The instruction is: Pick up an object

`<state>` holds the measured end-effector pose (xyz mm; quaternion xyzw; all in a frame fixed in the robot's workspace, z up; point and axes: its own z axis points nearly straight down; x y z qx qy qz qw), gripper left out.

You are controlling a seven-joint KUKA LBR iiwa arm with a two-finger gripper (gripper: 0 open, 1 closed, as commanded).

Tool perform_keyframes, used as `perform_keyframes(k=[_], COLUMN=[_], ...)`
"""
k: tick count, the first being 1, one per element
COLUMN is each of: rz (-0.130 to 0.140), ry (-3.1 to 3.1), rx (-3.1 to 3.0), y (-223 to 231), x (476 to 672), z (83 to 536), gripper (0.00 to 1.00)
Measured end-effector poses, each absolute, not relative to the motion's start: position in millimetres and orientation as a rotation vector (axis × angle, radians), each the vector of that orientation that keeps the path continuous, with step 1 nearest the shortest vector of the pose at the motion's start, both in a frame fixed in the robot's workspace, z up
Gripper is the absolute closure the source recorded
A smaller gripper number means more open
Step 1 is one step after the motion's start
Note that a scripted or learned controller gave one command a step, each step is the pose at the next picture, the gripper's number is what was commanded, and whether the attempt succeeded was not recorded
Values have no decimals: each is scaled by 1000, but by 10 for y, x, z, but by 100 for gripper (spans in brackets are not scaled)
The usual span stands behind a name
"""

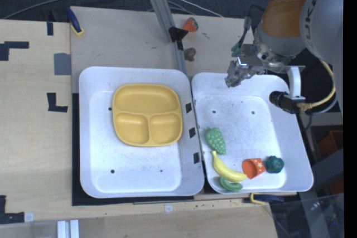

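Your hand (237, 76) hangs over the far rim of the right bin (290, 136); you cannot tell how it is set. Beneath it the bin's far half lies bare. The toys cluster at the near edge, well apart from the hand: green grapes (216, 140), banana (225, 169), red piece (254, 167), dark green piece (274, 164). The left bin (95, 136) holds a yellow divided plate (148, 114).

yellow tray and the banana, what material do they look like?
Yellow divided tray: likely matte molded plastic; uniform colour, rounded compartment ridges, soft sheen. Toy banana: probably smooth plastic or rubber; flat, even yellow, faint highlight. Can't confirm either by look alone.
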<state>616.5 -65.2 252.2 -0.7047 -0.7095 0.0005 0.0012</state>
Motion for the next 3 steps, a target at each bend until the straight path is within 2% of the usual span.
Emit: perform_keyframes(k=[2,3], rz=[2,3], ry=[-2228,-2228], rx=[-2212,-2213], y=[429,970], x=[6139,6220], z=[2494,2273], gripper=[100,100])
